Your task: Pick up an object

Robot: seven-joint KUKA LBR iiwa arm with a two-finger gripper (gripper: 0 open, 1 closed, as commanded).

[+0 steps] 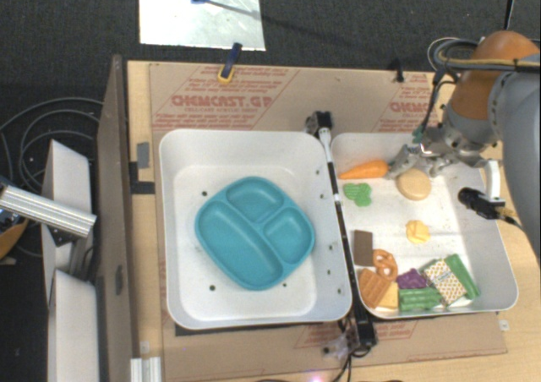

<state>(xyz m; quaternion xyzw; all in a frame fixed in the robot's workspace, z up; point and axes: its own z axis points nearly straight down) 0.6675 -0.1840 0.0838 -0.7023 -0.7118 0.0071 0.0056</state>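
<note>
Camera view: approach step recorded. Fingers (420,156) poised at the right bin's (507,283) far end, their state cannot be told; round beige piece (414,185) lies just below them. Descent and closing judged next

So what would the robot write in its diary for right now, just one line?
task: pick up an object | gripper: above round tan piece, right bin | carrot: beside it | blue tray: left bin

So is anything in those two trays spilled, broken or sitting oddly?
Nothing looks spilled or broken. The blue divided plate lies skewed in the left bin, and the toy foods crowd the right bin's near corner, with the carrot and round bun apart by the tool.
</note>
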